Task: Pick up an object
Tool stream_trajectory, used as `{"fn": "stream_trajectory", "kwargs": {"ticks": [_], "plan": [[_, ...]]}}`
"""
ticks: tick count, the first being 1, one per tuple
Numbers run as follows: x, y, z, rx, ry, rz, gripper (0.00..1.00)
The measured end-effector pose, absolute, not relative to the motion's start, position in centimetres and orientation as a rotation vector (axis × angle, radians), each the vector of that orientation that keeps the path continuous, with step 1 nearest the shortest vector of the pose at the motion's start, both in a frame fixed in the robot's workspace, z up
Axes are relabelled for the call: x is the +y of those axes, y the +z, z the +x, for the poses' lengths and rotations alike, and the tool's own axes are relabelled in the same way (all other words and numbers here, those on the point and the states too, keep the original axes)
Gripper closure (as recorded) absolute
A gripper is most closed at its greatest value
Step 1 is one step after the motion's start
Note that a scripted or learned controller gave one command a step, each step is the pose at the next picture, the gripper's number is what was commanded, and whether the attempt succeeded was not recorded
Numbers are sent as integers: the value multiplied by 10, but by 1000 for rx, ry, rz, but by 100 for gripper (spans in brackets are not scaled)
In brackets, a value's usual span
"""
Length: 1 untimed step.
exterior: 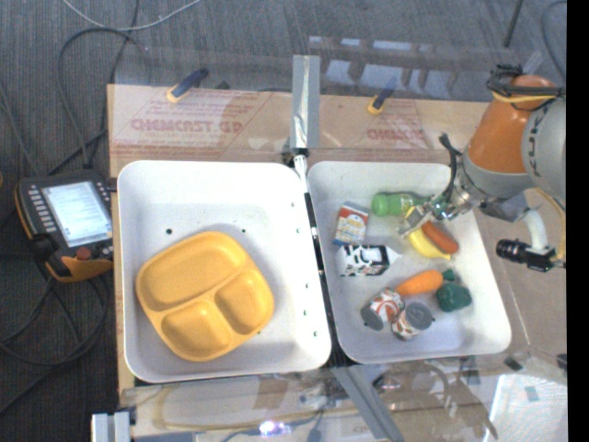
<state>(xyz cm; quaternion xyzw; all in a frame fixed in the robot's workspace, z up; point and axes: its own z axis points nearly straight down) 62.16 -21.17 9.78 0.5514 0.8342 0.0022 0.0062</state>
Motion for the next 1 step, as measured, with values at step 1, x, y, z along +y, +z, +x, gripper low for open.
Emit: {"fn": "stream_trajectory", "kwargs": {"ticks": [1], "plan": [[-200,178,634,2567,-2,1813,100]]}}
